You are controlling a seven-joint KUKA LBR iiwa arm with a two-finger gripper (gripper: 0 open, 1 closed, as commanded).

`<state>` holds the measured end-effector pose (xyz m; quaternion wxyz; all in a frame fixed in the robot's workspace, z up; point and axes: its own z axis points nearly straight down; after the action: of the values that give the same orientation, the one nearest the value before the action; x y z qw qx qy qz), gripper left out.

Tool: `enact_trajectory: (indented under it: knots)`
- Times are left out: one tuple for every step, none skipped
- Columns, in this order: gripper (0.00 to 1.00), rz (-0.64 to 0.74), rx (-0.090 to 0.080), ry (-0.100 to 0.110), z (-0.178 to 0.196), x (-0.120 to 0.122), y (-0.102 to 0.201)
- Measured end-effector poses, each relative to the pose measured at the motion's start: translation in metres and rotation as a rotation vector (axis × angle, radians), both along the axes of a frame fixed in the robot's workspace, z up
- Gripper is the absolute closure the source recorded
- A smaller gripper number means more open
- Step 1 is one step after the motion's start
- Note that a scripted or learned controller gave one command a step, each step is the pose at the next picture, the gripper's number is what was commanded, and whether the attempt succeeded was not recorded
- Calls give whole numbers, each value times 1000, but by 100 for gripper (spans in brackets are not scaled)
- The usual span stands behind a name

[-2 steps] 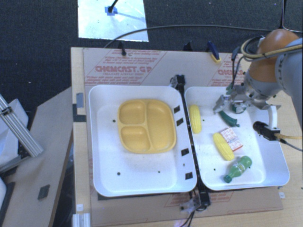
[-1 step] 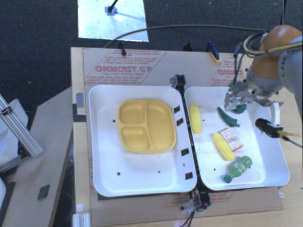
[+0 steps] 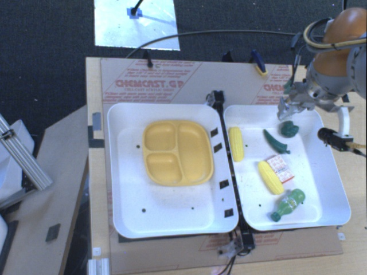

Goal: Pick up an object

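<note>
Arm [image 3: 338, 50]: you see it come in from the upper right of the frame, grey, its orange band near the top right corner.
Gripper [image 3: 287, 114]: it hangs over the upper part of the right bin, its tip just above a small dark green object; you cannot tell from this slant whether it is spread or pressed together, and nothing shows pinched in it.
Dark green object [image 3: 289, 129]: a rounded lump in the upper right area of the right bin, just below the gripper's tip.
Green pepper [image 3: 276, 141]: a long dark green piece lying at a slant, just left of the lump.
Right bin [image 3: 330, 171]: white and shallow, in the right half of the frame.
Corn cob [image 3: 235, 144]: yellow, lying lengthwise along the bin's left wall.
Second corn cob [image 3: 270, 177]: yellow, near the bin's middle, tilted.
Small red and white packet [image 3: 279, 168]: touching the second cob's right side.
Green bottle [image 3: 288, 204]: on its side in the bin's lower part.
Left bin [image 3: 129, 211]: white, left of centre.
Yellow divided plate [image 3: 176, 152]: sits flat in the left bin, three compartments.
</note>
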<state>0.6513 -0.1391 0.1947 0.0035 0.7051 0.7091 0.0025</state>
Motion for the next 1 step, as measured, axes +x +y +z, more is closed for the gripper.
enact_trajectory:
  knots:
    - [100, 0, 0, 2, 45, -1, -1]
